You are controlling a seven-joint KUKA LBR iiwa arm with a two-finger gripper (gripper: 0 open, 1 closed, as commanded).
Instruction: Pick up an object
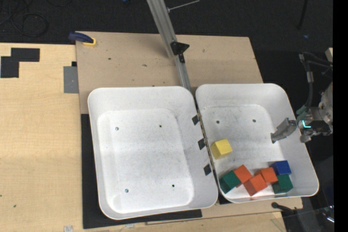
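Hovering claw point(285, 131) over right bin's point(239, 96) edge.

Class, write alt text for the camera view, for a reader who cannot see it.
The pincer hangs over the right bin, above a yellow block and a corner cluster of orange, green and blue blocks. The left bin sits alongside.

Claw point(287, 129) hovers over right bin point(239, 96), blocks point(255, 177) apart.
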